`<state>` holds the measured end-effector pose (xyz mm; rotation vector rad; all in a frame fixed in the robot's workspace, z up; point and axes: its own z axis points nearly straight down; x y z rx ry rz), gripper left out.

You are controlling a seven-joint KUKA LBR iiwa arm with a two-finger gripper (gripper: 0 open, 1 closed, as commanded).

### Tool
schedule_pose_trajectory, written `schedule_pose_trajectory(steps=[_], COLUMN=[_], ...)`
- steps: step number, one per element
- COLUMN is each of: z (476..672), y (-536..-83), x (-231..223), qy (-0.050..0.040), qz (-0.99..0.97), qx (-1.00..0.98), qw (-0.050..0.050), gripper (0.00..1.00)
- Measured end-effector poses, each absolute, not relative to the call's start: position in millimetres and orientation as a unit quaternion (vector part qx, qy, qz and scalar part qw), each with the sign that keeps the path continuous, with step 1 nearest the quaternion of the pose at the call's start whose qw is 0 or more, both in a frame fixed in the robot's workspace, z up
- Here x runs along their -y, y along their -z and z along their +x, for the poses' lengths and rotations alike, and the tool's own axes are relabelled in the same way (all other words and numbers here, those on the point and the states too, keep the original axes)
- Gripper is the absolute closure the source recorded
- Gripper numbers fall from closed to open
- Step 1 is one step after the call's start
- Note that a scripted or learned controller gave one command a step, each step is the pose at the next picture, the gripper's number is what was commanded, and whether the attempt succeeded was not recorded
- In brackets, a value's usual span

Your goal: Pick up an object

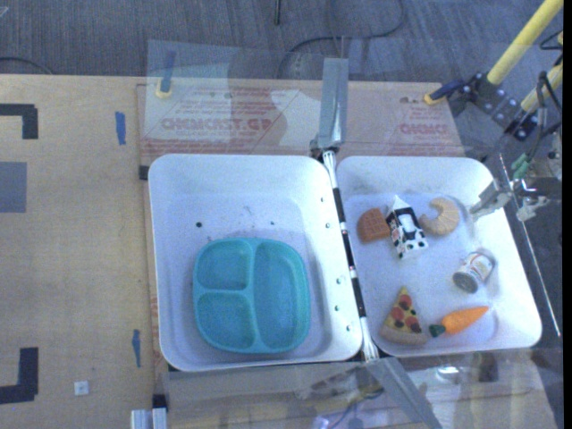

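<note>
- Presently the gripper point(506, 196) hangs at the right bin's point(529, 327) right rim; apart or together, I cannot tell.
- Croissant point(441, 215) just left of it; cow point(407, 231) and cookie point(373, 225) further left.
- Can point(472, 272), carrot point(463, 320) and pizza point(404, 315) below-left.
- Plate point(253, 295) well apart, far left.

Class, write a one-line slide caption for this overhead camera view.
Teal divided tray in left bin; toy foods fill right bin.
</note>
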<state>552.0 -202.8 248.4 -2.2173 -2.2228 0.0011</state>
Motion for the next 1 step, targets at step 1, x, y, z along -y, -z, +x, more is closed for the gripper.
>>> schedule_pose_trajectory(steps=[1], z=[578.3], y=[-103.8], x=[216.3], qy=[0.0032], qz=[-0.709], qx=[0.706], qw=[0.000], gripper=[0.00])
